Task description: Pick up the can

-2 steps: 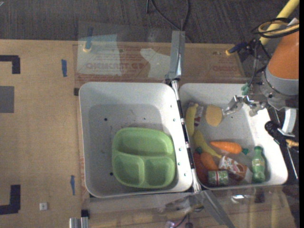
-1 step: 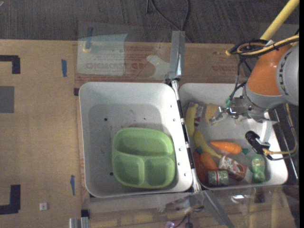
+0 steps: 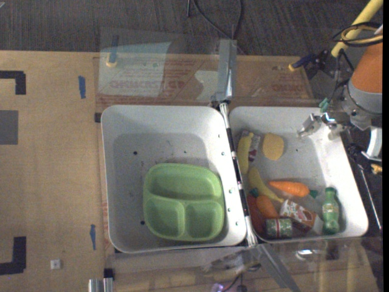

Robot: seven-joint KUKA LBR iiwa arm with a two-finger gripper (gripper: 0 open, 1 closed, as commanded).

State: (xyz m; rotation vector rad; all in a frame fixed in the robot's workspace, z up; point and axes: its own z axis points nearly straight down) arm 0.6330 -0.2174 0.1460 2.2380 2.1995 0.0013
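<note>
Can (image 3: 279, 227) lies on its side near the front edge of the right bin (image 3: 355, 190), a small tin with a red and green label. It is crowded: a red-and-white packet (image 3: 299, 213) sits just behind and to its right, an orange bottle (image 3: 265, 205) touches or nearly touches it on the left, and a green bottle (image 3: 330, 209) stands a little further right. A carrot (image 3: 290, 188) and a banana (image 3: 260, 184) lie behind.

The pincer (image 3: 316, 123) hangs over the bin's far right corner, well apart from the can; it grips nothing, and whether it is spread or closed I cannot tell.

I judge the can stiff, fairly light and smooth, so it may roll or slip. The best hold looks to be across its round body, midway along its length, with the fingers dropping into the small gaps beside it.

The left bin (image 3: 115, 163) holds a green divided tray (image 3: 182, 201).
</note>
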